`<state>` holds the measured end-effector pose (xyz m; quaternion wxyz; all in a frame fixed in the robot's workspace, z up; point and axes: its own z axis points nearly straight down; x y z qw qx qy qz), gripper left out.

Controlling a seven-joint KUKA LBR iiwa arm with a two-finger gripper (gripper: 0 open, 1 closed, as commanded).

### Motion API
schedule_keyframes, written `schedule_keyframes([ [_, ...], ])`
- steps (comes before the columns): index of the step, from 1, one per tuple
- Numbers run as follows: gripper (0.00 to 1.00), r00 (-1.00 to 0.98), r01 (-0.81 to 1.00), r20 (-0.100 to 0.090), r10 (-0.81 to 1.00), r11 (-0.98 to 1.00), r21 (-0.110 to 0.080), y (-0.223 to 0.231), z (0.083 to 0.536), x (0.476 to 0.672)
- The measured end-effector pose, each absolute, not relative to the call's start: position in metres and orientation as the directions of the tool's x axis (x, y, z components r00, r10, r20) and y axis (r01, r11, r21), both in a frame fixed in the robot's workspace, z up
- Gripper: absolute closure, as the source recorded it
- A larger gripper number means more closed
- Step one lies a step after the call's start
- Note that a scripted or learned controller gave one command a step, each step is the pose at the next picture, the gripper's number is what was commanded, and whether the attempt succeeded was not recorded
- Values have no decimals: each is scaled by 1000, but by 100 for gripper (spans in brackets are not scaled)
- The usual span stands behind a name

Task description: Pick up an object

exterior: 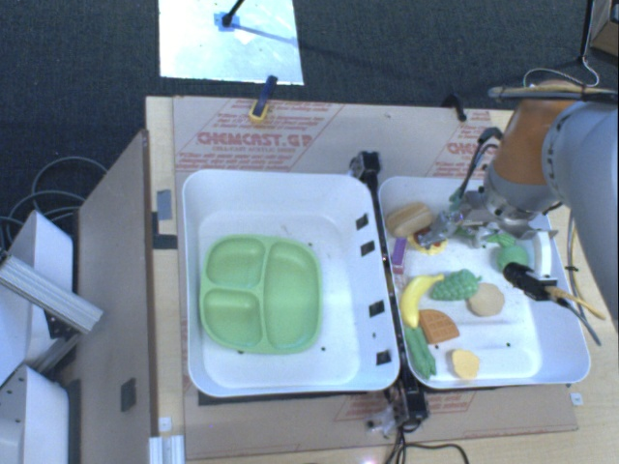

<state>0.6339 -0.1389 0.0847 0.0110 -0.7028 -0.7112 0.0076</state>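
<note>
Nearest the camera, in the right bin (566,361), toy food is lying crowded: a pea pod (420,348), an orange slice (438,326), a yellow piece (464,363), then a banana (415,296), green grapes (456,284) and a pale potato (486,301). Farther back a bread roll (409,218) is sitting near the bin's far left corner. The left bin (193,288) is holding a green divided plate (261,293). The crowding is the risk: fingers may be closing on two pieces at once, or nudging one aside and coming up bare. The arm (556,153) is bending down from the right, and the end effector (447,226) is hovering low just beside the roll; whether its fingers are apart or together I cannot tell.
</note>
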Motion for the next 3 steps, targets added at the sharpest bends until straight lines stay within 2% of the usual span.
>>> schedule_keyframes([
  [1, 0, -2, 1000, 6, 1000, 2, -21, -206, 84, 633],
  [2, 0, 2, 1000, 1, 1000, -2, -4, -207, 84, 568],
  [3, 100, -2, 1000, -1, 1000, 2, 5, -207, 96, 572],
])
